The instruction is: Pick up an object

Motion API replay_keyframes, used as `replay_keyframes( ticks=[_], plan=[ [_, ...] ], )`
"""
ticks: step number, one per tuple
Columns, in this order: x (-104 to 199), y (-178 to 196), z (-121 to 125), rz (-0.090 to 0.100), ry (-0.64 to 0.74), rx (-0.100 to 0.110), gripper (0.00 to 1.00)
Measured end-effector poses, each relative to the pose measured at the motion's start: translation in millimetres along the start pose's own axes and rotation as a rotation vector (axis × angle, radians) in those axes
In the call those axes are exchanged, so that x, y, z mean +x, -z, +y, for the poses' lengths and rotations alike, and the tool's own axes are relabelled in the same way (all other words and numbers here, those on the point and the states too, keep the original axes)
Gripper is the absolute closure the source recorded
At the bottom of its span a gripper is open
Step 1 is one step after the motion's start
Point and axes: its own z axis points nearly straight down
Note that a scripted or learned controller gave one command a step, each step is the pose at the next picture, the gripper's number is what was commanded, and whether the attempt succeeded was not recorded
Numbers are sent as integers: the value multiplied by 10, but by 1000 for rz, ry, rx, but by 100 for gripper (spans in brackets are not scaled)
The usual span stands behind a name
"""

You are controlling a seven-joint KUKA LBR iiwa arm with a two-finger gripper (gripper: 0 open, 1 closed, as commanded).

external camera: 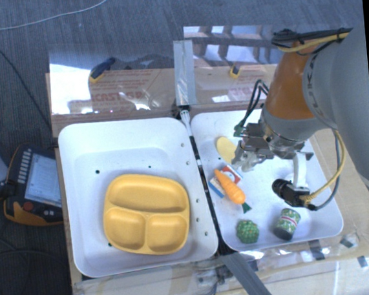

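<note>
The right bin (322, 227) holds an orange carrot (230, 186) lying on a small white and red packet (218, 184), a pale yellow piece (225, 147) behind them, a green broccoli-like toy (247, 230) near the front, and a small can (286, 223) with a green label at the front right. My gripper (247, 157) hangs over the middle of the right bin, just right of the carrot and the yellow piece. I see nothing held between its fingers. The arm's grey body and orange band cover the bin's back right part.
The left bin (81, 153) holds a yellow compartment tray (145, 212). A divider ridge (200, 174) separates the two bins. A black cable with a round connector (286, 191) dangles beside the gripper. A handheld pendant (32, 187) lies on the floor at left.
</note>
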Motion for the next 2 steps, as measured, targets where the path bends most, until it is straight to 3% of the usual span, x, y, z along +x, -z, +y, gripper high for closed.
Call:
replay_keyframes(
  ticks=[1,2],
  plan=[
    [-3,-1,0,-1,-1,0,0],
    [-958,-413,536,-1,-90,2,0]
  ],
)
